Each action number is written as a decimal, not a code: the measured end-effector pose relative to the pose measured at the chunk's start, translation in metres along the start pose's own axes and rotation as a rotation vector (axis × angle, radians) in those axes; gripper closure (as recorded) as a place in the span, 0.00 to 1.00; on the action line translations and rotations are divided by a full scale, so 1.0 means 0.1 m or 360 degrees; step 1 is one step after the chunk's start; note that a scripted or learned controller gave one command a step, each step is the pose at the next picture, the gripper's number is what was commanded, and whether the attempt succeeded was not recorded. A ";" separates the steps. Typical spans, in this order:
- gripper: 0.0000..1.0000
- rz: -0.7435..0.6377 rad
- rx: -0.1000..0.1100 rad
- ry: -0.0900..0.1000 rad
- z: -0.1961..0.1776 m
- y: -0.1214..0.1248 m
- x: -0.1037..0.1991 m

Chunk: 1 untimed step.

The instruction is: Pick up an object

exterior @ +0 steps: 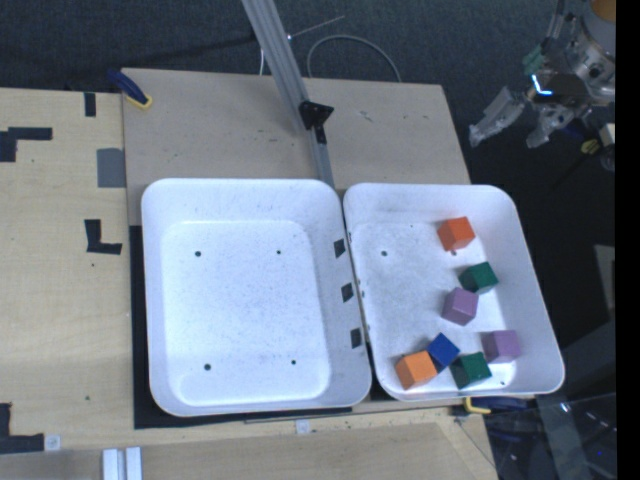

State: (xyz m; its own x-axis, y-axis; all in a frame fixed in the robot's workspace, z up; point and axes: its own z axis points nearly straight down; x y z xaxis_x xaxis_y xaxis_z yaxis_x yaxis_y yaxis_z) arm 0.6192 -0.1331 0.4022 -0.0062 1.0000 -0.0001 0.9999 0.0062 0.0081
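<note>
Seven blocks [461, 308] in right bin [400, 208], left bin [160, 208] beside, hand [515, 116] apart

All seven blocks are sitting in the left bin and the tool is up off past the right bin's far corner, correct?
Not quite. The camera view shows the seven blocks, among them an orange block and a blue block, in the right bin, not the left bin. The rest stands: the tool is off past the right bin's far corner.
</note>
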 end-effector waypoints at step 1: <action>0.00 0.0000 0.0010 0.0000 -0.11 0.16 0.45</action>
State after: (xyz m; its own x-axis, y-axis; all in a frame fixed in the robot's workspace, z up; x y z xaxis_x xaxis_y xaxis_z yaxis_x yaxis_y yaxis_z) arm 0.6350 -0.0877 0.4134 -0.0061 1.0000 0.0002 1.0000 0.0061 0.0017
